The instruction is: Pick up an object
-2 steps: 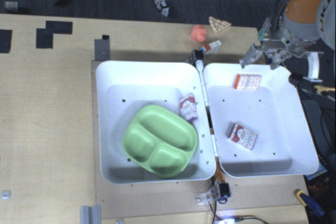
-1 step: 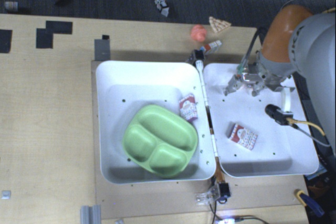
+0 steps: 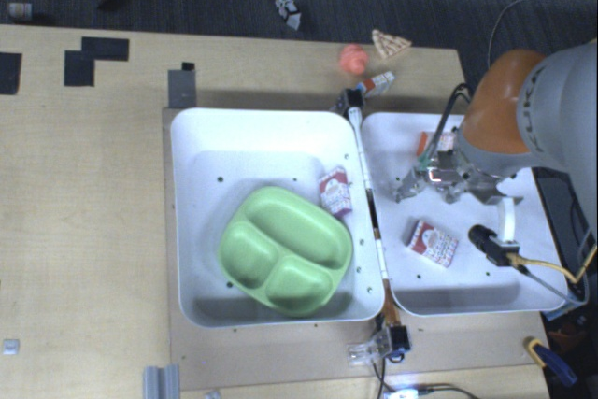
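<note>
the gripper (image 3: 432, 180) hangs low over the right bin (image 3: 533, 280), in the bin's far half and a little toward the wall it shares with the left bin (image 3: 198, 201). from this slant its own metal parts hide its working end, so i cannot tell whether the jaws stand wide or narrow. nothing shows between them.

the likeliest thing to pick is the red-and-white packet (image 3: 432, 244), lying flat on the floor of the right bin. it sits near the gripper but apart from it, on the side toward the near rim, which is lower in the camera view. its long axis runs on a slant, from upper left to lower right in the view. as i judge it, the coming move calls for a short shift toward the near rim, with the jaws turned to close across the packet's short side. the packet looks thin and lies flat, so the jaws may slide over it and come up with nothing.

a small orange-red piece (image 3: 422, 143) lies in the same bin, close by on the far side of the gripper. what it is i cannot make out.

the left bin holds a green divided plate (image 3: 285, 248), set askew on the floor. a second red-and-white packet (image 3: 334, 192) lies just beside the plate's far right edge, close to the shared wall. on the bench (image 3: 84, 229), beyond the bins, lies a pink ball (image 3: 353, 59).
</note>
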